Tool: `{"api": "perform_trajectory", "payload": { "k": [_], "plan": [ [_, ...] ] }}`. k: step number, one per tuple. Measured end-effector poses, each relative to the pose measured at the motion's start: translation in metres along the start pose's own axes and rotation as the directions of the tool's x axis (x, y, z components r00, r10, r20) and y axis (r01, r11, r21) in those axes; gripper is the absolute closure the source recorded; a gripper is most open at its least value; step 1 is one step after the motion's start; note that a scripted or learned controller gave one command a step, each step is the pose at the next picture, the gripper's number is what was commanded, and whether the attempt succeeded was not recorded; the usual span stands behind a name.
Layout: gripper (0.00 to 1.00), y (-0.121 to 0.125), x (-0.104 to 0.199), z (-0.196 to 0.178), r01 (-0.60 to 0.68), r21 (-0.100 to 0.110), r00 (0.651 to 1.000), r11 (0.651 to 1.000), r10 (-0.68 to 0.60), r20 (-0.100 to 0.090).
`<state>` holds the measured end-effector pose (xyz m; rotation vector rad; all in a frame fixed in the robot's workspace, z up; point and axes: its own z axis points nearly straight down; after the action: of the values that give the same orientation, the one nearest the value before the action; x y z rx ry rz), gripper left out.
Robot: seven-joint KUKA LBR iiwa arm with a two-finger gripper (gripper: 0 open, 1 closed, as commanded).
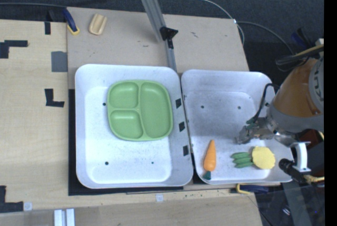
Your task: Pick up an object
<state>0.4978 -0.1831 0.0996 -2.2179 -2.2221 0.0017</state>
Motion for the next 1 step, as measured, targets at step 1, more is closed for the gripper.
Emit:
{"api": "perform_trajectory", "payload": {
  "k": [1],
  "plan": [
    [1.0,-0.002,0.0078,-0.0592,0.0,-0.006,1.0,1.0,0.0,0.001]
  ]
}}
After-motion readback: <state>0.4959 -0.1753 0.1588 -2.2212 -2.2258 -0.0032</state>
